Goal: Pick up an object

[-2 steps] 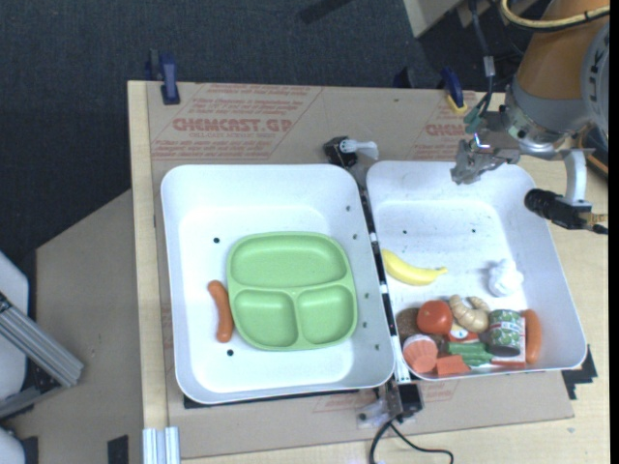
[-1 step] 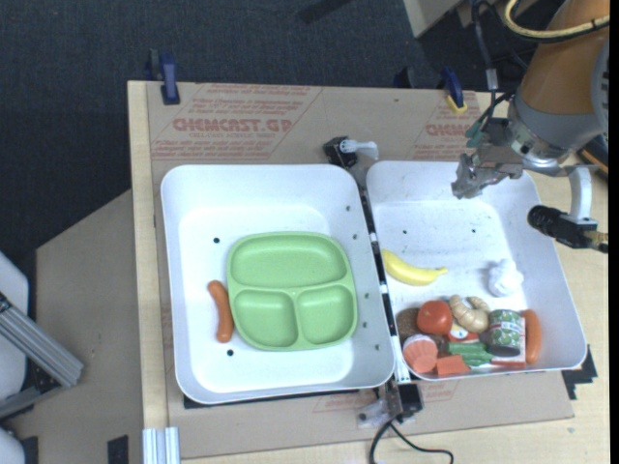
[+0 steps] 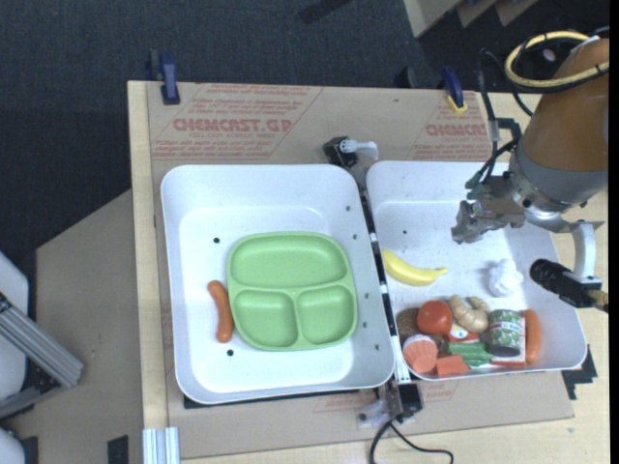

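We see the bench (image 3: 290,114) carrying two bins, the left bin (image 3: 193,259) holding a green tray (image 3: 290,288) and a sausage (image 3: 222,311). At right of frame the arm (image 3: 571,114) holds its end effector (image 3: 474,222) over the right bin (image 3: 416,201); we cannot tell its state. A banana (image 3: 411,270) lies lower left of it, apart, above a toy-food pile (image 3: 469,336) at lower right.

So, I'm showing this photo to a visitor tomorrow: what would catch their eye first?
Probably the green divided plate in the middle of the left bin, with a sausage lying just beside it. Next, the heap of toy food in the right bin's near corner, a banana apart from it, and the hand hanging over that bin's far half.
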Robot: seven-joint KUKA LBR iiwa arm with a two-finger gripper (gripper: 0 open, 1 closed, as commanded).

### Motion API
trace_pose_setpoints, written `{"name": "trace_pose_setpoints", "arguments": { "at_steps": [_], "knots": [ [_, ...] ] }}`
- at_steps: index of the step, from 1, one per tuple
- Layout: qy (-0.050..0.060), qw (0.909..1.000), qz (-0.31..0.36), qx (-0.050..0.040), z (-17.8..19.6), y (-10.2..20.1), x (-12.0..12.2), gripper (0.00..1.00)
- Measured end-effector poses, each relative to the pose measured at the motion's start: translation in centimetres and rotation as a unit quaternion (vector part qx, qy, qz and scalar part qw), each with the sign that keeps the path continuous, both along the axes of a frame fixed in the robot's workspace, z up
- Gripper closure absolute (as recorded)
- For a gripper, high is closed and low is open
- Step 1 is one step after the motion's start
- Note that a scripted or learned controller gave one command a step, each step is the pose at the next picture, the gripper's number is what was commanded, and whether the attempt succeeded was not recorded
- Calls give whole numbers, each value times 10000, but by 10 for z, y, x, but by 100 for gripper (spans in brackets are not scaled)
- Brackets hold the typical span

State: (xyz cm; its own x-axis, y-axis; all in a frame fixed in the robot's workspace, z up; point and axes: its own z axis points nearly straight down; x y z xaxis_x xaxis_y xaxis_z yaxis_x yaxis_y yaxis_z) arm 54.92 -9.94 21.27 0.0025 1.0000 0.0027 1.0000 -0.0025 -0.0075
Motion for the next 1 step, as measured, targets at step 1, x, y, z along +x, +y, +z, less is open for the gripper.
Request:
{"name": "trace_pose_setpoints", "arguments": {
  "at_steps": [1],
  "knots": [
    [-46, 10000, 51, -5, -30, 66, 49, 100]
  ]
}}
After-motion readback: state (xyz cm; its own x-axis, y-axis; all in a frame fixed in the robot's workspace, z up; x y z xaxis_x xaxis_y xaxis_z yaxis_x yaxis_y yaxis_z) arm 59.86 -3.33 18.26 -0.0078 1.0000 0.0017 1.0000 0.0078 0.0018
